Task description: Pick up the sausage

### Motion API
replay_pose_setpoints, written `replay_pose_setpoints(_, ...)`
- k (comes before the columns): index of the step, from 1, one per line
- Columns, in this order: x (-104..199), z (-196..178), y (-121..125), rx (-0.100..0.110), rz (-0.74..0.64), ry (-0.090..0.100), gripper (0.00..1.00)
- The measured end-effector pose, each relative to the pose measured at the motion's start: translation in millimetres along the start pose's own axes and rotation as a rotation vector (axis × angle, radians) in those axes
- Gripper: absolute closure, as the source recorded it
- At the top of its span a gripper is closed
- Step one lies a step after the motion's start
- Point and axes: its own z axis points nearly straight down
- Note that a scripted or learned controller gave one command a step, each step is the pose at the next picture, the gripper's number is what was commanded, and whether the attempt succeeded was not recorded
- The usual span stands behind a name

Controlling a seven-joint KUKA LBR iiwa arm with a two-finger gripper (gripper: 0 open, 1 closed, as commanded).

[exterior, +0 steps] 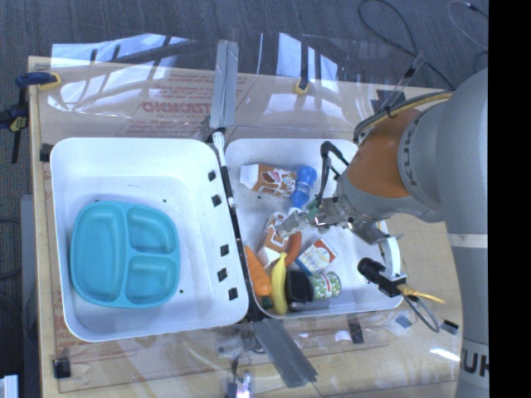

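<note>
The sausage [292,245] is a short reddish-brown piece lying at a slant in the middle of the right bin [365,301], partly on a small printed packet. My gripper [300,219] hangs low over the bin just above and slightly right of the sausage's upper end. The arm's grey wrist and orange band reach in from the right and hide part of the bin floor behind it.
An orange carrot [257,272], a yellow banana [280,283] and a green can [327,285] crowd the bin's front. A blue bottle [304,184] and a brown carton [270,178] lie at the back. The left bin [66,160] holds a turquoise divided plate [124,254].
</note>
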Motion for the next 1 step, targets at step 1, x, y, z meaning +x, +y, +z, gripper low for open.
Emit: replay_pose_setpoints(1,5.1,-2.4,-16.2,-0.014,-0.128,-0.009,0.00)
